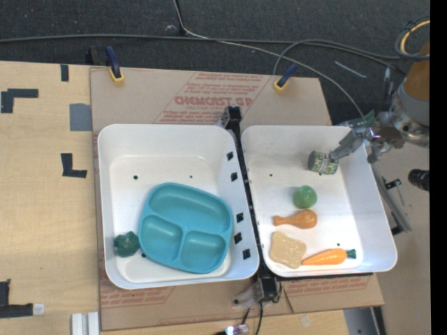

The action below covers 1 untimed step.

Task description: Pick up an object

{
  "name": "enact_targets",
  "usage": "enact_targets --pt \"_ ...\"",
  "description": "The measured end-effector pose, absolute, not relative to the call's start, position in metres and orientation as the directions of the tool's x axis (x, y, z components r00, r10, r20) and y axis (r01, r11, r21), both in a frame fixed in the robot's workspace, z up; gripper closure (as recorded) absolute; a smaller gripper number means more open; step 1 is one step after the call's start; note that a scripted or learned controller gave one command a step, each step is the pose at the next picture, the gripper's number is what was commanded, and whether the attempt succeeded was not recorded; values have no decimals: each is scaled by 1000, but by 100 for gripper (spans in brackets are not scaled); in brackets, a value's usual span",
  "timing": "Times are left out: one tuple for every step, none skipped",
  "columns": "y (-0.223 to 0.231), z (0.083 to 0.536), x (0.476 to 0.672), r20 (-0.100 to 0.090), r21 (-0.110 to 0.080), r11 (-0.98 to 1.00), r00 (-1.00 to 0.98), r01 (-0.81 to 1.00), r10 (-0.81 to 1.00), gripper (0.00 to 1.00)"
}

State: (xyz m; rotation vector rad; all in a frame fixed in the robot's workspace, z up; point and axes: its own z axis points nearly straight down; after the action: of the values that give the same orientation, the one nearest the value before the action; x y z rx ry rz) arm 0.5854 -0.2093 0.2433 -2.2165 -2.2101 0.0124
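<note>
Grey fingertips: the two-finger gripper point(324, 163) sits low in the right white bin point(367, 187), in its upper part; whether its fingers are parted or closed cannot be told, since the tip is small and blurred.
Arm: the grey arm with an orange band point(413, 89) slants in from the right, over the right bin's upper right rim.
Round green ball point(304, 197): below the gripper, apart from it, in the middle of the right bin.
Tan toy drumstick point(296, 220): just below the ball, lying crosswise.
Beige toy bread slice point(287, 250): near the right bin's lower left corner, below the drumstick.
Orange toy carrot with a green top point(327, 257): beside the bread slice, along the right bin's lower wall.
Black divider strip point(242, 194): runs between the right bin and the left white bin point(112, 187).
Turquoise compartment plate point(185, 227): in the left bin, left of the divider.
Dark green lumpy object point(126, 243): just left of the plate, at the left bin's lower left.
</note>
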Motion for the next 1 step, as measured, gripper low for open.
enact_targets --pt "-209 251 588 -1 -1 1 -1 1000 1000 0"
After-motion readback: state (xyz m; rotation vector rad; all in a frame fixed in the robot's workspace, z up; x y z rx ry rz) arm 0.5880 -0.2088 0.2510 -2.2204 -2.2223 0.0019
